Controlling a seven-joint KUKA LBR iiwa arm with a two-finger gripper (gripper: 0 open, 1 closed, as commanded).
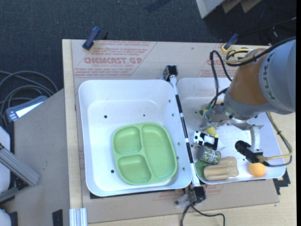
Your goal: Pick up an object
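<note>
Tan block (221, 169) sits nearest you, lying flat along the front wall of the right bin (197, 91); count it as one of your pickable objects. Orange ball (257, 169) is just beside the block's end on the view's right, near the bin's front corner. Dark green can (210, 156) lies tipped on its side, touching the block's back edge. Black-and-white toy (205, 138) is just behind the can, close to the wall shared with the left bin (122, 100). Yellow piece (212, 130) is right behind the toy, under the gripper (212, 122). Gripper is low over that cluster, mid-bin; the wrist hides it, so you can't tell if it's open or closed. Arm (263, 86) reaches in from the right, over the bin's back half. Left bin holds a green divided plate (143, 153), flat, toward its front. Both bins rest on the bench (117, 58).
</note>
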